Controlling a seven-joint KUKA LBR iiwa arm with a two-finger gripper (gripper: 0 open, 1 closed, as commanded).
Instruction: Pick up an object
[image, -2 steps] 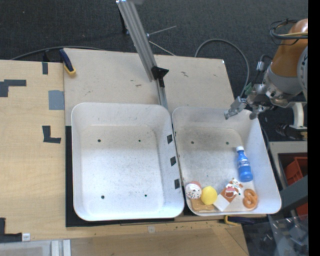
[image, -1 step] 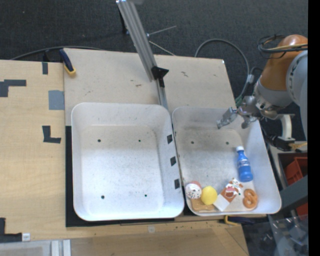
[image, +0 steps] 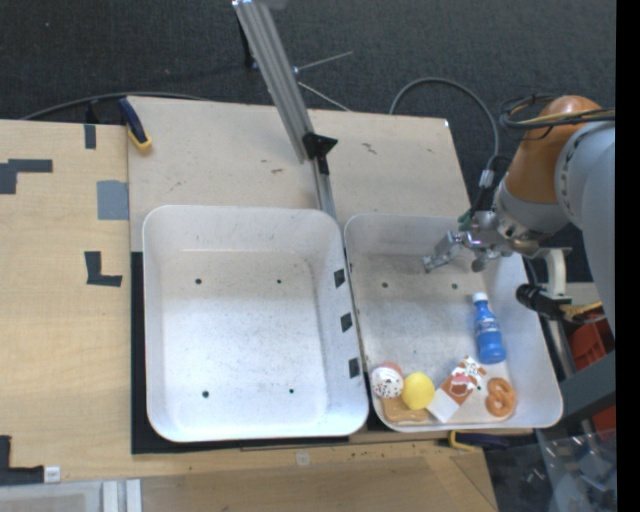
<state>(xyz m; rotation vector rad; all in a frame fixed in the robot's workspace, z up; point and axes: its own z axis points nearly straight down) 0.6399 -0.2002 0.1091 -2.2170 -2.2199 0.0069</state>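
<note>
A cluster of small toys is lying along the near edge of the right bin, well below the pincer and slightly to its right as seen from above. In that cluster, a round white ball with red marks is sitting at the left end, touching a yellow lemon-shaped piece that is resting on a tan flat piece. Beside them, a red-and-white figure is leaning over a small white block, and an orange pretzel-like ring is lying at the right end.

Farther in, a blue bottle with a white cap is lying flat on the bin floor, below and just to the right of the pincer and apart from it. Its long axis is running almost straight from near to far, with the cap pointing toward the far side, up toward the pincer.

Beyond the bottle, the pincer is hovering over the far part of the right bin, its metal fingers pointing left and nothing visible between them; how far apart they are standing cannot be told. The grey arm with its orange band is reaching in from the pincer's right. The left bin is lying well off to the pincer's left.
</note>
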